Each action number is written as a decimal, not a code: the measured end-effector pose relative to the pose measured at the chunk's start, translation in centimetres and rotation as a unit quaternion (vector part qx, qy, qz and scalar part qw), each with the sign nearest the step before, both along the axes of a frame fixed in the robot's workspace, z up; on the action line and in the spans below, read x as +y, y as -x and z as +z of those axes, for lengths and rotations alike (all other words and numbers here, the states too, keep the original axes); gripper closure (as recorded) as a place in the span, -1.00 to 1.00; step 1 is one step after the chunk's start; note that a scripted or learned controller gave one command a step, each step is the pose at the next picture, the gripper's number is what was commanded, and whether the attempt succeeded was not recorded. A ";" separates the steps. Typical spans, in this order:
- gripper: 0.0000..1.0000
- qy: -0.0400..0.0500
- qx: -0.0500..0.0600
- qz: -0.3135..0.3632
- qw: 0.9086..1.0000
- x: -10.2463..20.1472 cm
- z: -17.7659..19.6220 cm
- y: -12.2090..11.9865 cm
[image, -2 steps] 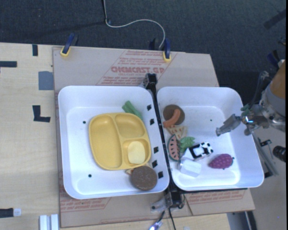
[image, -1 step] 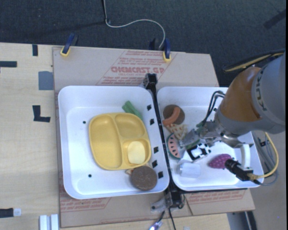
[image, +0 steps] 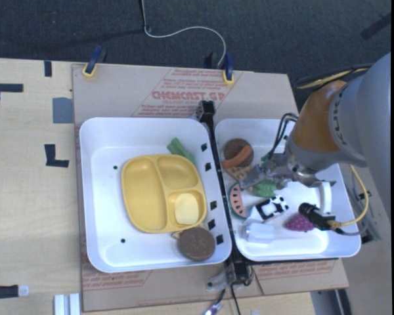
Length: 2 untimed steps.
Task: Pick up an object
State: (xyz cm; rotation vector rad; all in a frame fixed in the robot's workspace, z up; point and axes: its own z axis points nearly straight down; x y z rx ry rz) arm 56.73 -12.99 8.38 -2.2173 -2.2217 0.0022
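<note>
The arm point(image: 328, 120) is seen reaching in from the right, grey with its orange band, bent down over the right bin point(image: 345, 241). The jaws point(image: 270, 170) are lowered among the clutter at that bin's left half, and whether they are spread or pressed together cannot be told, since the wrist covers them from above. Nothing can be made out between them.

Around the jaws the objects are crowded. A brown round piece with an orange rim point(image: 238, 152) is lying just to the upper left, close to the divider between the bins. A green object point(image: 265, 189) is sitting directly below the jaws, near or touching them; which cannot be said. A watermelon slice point(image: 237, 199) is lying against the left wall, a black-and-white toy point(image: 272, 207) is placed just right of it, a purple grape bunch point(image: 299, 224) is seen further right, and a pale clear item point(image: 259, 231) is resting at the bin's front edge.

In the left bin point(image: 95, 176) a yellow divided plate point(image: 163, 192) is lying in the middle, with a pale yellow block point(image: 186, 209) in its lower right compartment. A brown disc point(image: 196, 243) is touching the plate's front rim, and a green piece point(image: 181, 149) is poking out behind it. Both bins are carried on a cardboard sheet point(image: 177, 94) on the tabletop point(image: 26, 195).
</note>
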 end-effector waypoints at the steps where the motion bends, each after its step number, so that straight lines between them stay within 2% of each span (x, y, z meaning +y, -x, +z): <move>1: 1.00 0.001 -0.002 0.000 1.000 -0.1 1.2 0.0; 2: 1.00 0.000 -0.005 0.003 1.000 6.2 10.5 -0.2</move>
